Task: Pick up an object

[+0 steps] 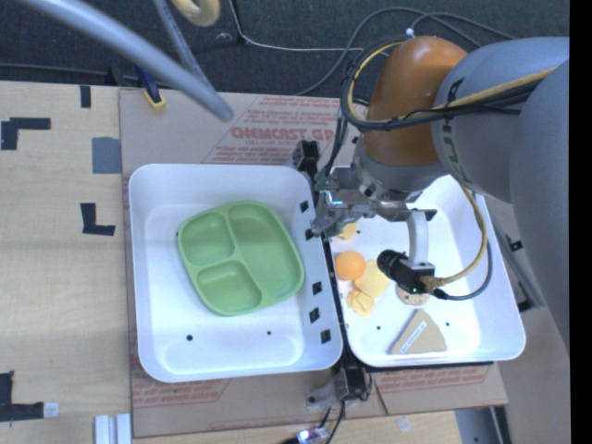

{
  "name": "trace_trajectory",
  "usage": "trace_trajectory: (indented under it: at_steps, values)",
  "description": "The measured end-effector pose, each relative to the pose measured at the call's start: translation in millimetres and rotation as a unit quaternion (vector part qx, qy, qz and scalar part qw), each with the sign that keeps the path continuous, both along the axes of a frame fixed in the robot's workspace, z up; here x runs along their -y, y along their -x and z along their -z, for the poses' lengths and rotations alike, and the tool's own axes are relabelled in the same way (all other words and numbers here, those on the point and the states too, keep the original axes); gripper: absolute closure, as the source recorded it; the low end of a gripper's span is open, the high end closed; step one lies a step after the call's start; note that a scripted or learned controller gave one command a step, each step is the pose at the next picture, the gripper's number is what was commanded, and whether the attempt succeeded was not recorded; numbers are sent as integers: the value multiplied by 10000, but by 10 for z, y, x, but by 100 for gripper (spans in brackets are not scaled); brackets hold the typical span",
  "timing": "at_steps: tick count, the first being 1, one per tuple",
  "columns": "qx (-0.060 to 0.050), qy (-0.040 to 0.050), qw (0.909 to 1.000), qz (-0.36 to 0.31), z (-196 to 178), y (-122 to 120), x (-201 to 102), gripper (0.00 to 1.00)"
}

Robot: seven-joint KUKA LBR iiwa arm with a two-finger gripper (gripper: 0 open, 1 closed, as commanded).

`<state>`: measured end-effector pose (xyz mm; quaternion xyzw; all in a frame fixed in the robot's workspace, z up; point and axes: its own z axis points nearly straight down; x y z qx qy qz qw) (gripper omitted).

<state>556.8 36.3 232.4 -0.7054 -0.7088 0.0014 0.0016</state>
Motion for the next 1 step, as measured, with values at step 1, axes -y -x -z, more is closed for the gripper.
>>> trace_trajectory:
  at_steps: [1]
  values:
    - [2,0,10000,-7,146,125,-562,100]
